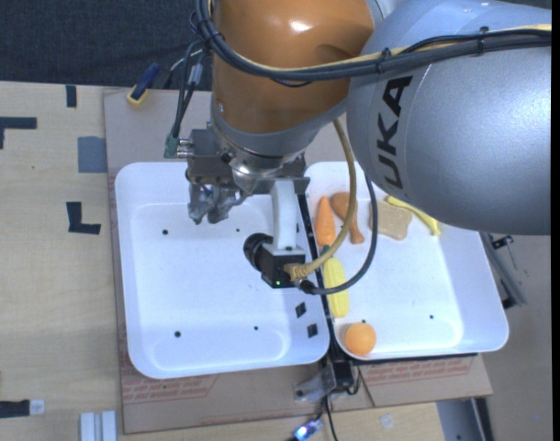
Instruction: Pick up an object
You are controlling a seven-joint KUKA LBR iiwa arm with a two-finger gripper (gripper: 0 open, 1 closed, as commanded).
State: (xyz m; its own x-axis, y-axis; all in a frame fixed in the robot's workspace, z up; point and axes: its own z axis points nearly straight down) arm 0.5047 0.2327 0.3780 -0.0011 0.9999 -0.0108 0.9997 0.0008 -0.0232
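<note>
Closest to the camera is the grey arm with its orange band, which covers the far part of both bins. Its gripper hangs over the far edge of the left bin, with nothing between the fingers; whether they are open or closed I cannot tell. All the objects lie in the right bin: two carrots and a corn cob along its left edge, an orange ball at its near left corner, a bread slice further in. To do the step well, I think the gripper should cross the dividing rims and descend on one separate object, probably the ball.
</note>
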